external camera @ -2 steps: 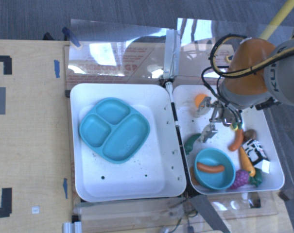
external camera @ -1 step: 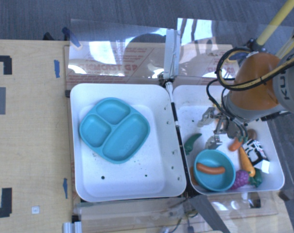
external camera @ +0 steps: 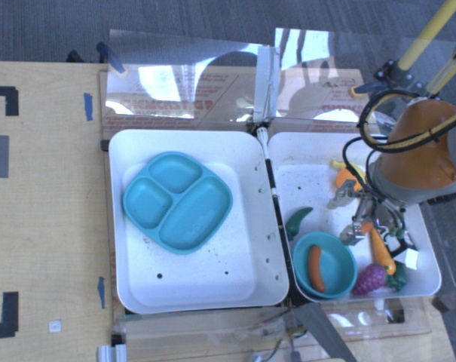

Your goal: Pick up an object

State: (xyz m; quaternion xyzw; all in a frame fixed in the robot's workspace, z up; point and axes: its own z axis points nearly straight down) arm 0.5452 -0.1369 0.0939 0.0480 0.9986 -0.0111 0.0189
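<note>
Down in the right bin point(external camera: 303, 145), the gripper point(external camera: 367, 225) hangs over the crowded near-right corner; whether it is spread or pressed together cannot be told. A blue bowl point(external camera: 333, 274) holding a sausage point(external camera: 316, 266) sits against the near rim, with purple grapes point(external camera: 369, 279) and a carrot point(external camera: 381, 251) beside it. The bin's far-left floor lies bare. A blue divided plate point(external camera: 178, 200) occupies the left bin point(external camera: 235, 277).

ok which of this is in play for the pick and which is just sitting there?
In play, right bin:
gripper
carrot beside it
purple grapes
blue bowl with a sausage in it
green leaf

Just sitting there:
left bin
blue divided plate in it
</note>
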